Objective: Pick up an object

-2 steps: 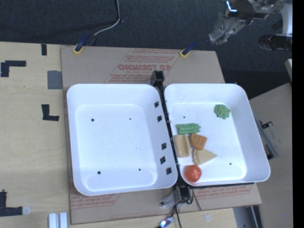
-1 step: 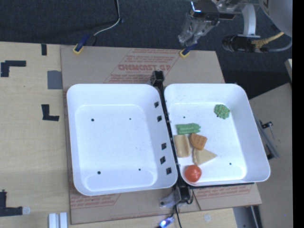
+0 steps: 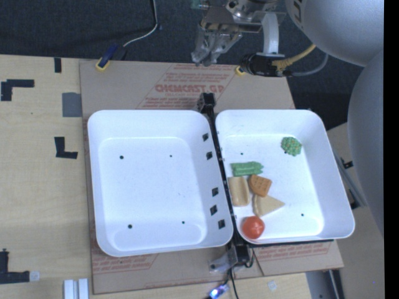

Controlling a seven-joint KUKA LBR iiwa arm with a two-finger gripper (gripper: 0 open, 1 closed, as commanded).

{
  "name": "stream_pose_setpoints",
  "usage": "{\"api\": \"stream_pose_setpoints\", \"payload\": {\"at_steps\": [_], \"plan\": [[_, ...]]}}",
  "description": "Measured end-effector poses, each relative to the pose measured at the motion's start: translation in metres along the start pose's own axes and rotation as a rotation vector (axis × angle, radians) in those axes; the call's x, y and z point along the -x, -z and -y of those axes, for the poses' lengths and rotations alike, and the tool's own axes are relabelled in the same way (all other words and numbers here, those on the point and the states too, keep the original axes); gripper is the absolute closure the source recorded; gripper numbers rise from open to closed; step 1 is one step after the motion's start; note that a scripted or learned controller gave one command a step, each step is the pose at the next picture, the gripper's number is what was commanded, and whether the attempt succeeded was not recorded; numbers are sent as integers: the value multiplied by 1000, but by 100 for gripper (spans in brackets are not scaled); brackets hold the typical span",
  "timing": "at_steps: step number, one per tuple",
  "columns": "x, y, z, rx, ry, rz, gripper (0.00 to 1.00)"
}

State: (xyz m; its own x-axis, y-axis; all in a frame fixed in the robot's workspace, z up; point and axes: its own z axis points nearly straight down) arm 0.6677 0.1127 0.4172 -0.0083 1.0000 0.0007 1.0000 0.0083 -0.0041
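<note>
The end effector [image 3: 208,53] hangs above the far edge of the bench [image 3: 37,167], over the brown cardboard sheet [image 3: 181,92] behind the two bins. Whether it is apart or together, I cannot tell; nothing shows beneath its tip.

All the objects lie in the right bin [image 3: 312,136], well apart from the end effector. A green broccoli-like piece [image 3: 290,145] sits alone toward the far right part. Near the divider, a green flat piece [image 3: 247,167] lies just above a tan bread-like piece [image 3: 238,190] and an orange waffle-like piece [image 3: 260,184], which lie side by side. A pale wedge [image 3: 268,205] lies just below the waffle-like piece, and a red tomato-like ball [image 3: 252,227] rests near the bin's front wall.

The left bin [image 3: 100,129] sits beside it, the two meeting along black clips [image 3: 217,192].
</note>
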Motion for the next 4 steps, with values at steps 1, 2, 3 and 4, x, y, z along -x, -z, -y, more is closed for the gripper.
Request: {"api": "stream_pose_setpoints", "payload": {"at_steps": [1,2,3,4], "plan": [[-113,3,0,2,4,-3,100],[-121,-28,-2,0,-6,3,100],[-53,65,-1,12,-12,0,100],[-124,17,-1,-1,-3,2,100]]}}
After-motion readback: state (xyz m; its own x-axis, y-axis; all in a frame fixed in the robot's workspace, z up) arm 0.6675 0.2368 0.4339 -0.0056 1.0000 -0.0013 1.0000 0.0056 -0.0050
